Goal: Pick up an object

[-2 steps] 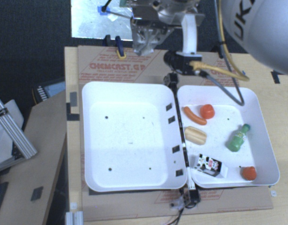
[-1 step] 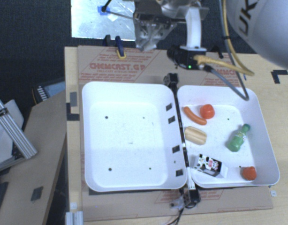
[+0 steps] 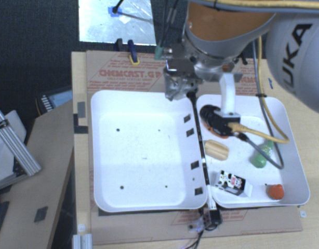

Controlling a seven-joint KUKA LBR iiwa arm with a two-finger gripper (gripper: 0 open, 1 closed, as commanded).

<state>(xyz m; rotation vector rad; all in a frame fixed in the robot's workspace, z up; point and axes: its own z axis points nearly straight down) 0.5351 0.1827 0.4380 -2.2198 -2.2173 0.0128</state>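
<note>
the tan block (image 3: pixel 216 149) lies in the right bin (image 3: pixel 294 165). right of the block is a green object (image 3: pixel 259 160), below it a black-and-white box (image 3: pixel 232 183), lower right an orange ball (image 3: pixel 275 191). the gripper (image 3: pixel 177 90) hangs up-left of the block.

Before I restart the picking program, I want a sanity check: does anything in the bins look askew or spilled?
Nothing is spilled. The small black-and-white box sits skewed in the right bin near the divider; the tan block and orange piece lie inside it too.

Grey arm (image 3: pixel 229 19) overhead, gripper (image 3: pixel 178 88) pointing down
</note>
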